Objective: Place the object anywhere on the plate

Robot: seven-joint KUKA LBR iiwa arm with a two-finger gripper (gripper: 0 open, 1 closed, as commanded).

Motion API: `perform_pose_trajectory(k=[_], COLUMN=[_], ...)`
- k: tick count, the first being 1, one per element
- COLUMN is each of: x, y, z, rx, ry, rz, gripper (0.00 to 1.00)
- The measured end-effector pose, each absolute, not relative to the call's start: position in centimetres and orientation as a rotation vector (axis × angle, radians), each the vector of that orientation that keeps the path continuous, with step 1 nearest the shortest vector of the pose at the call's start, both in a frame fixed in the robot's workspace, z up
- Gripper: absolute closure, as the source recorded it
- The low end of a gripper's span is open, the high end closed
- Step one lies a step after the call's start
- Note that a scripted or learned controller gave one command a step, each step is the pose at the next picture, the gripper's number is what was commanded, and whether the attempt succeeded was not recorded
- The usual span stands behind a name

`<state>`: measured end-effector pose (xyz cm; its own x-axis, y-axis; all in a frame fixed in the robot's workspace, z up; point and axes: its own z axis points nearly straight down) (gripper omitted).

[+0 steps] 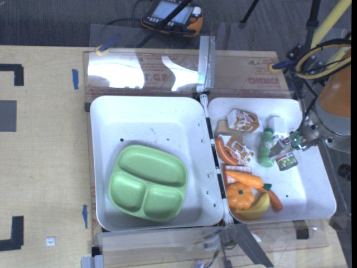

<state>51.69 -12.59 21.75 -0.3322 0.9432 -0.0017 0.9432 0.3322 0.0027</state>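
Right bin (318,197): bottle (267,146) beside claw (290,143)

Two white bins sat side by side on the wooden counter (44,166) — the left bin (106,121) and the right bin (318,188), their inner rims touching. Blue tape marks (75,78) and black tape corners (15,74) dotted the counter to the left. Beyond the bins' far edge lay a glossy sheet (139,71) catching glare, with brown cardboard (245,71) to its right. Farther still, a black-and-orange handheld device (172,15) rested on the dark floor (56,10) — cables and stand legs crossed nearby.
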Motion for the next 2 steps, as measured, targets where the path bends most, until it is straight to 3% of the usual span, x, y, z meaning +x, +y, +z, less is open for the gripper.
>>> perform_pose_trajectory(k=[1,2], x=[56.7,54.8], y=[-15.1,-10.4], z=[14.6,14.8], rx=[1.618,1.365], ry=[2.688,2.832], rz=[0.001,0.001], gripper=[1.0,1.0])
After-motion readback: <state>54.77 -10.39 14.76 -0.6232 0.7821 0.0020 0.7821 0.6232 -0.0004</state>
